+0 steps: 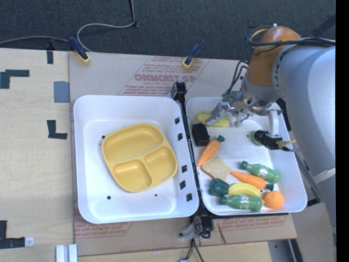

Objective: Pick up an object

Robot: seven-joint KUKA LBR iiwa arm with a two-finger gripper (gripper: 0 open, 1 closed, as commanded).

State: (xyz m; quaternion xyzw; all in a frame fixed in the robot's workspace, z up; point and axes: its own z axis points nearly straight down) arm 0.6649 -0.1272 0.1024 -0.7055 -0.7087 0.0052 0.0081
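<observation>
Camera view shows the hand (228, 113) spread above a yellow toy banana (214, 120), upper right bin: probably light, stiff, slick plastic, best pinched across its middle.

Both bins, the left bin (87, 146) and the right bin (297, 190), look like smooth white plastic with a soft sheen. The yellow divided tray (139, 156) in the left bin is matt plastic. In the right bin, the green bottles (262, 172), the banana (245, 189) and the orange (274, 200) near its front edge look like glossy moulded plastic; the bread slice (217, 169) has a rougher, speckled face. The table (27, 162) shows pale wood-grain at its left side, with a brown cardboard sheet (125, 78), matt and printed red, under the bins. The pincer (233, 112) looks like dull grey metal.
</observation>
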